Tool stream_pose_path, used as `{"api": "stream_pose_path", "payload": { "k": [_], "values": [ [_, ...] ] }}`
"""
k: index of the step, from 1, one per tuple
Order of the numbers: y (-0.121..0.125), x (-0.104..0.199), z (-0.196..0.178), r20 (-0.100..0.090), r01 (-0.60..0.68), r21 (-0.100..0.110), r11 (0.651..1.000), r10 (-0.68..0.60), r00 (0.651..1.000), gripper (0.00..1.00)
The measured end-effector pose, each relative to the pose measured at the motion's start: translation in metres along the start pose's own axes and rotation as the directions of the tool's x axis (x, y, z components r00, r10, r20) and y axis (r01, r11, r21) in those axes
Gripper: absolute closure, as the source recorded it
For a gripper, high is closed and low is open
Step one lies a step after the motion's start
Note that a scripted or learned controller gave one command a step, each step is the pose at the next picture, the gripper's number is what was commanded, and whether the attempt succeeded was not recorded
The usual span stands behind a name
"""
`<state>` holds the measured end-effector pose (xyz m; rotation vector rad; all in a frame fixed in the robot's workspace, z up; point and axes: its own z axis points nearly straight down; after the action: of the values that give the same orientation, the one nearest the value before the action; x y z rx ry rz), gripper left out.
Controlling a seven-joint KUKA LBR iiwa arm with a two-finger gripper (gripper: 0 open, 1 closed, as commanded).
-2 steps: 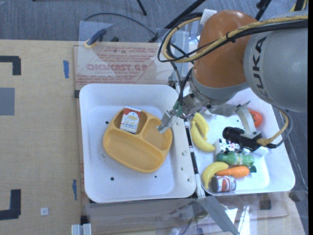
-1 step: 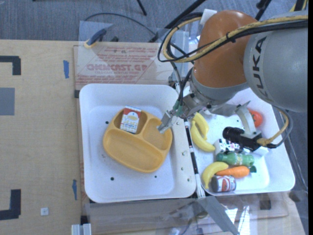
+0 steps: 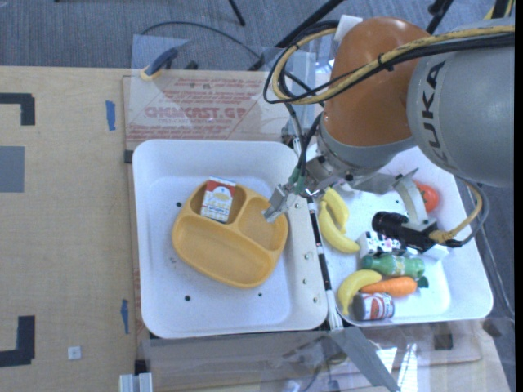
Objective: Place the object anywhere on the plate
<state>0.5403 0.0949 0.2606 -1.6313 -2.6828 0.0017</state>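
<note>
The carton (image 3: 217,200) is lying in the plate's (image 3: 229,261) upper-left compartment, its long axis running roughly up and down the view. The tool (image 3: 275,206) is hovering over the plate's right rim, just right of the carton and apart from it. Its grip cannot be told. The arm (image 3: 384,88) is reaching in from the plate's upper right, wrist angled down-left.

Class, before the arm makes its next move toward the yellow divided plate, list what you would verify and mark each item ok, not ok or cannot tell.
1. Yellow divided plate lies flat in left white bin: ok.
2. Small red-and-white carton sits in a plate compartment: ok.
3. Gripper is over the plate's right rim: ok.
4. Something held in the gripper: cannot tell.
5. Yellow bananas, orange carrot lie in right bin: ok.
</note>
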Motion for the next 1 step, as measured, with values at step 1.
{"api": "stream_pose_path", "payload": {
  "k": [1],
  "values": [
    [0.0000,-0.0103,-0.0727,0.002,-0.145,-0.005,0.989,0.145,0.989,0.00]
  ]
}}
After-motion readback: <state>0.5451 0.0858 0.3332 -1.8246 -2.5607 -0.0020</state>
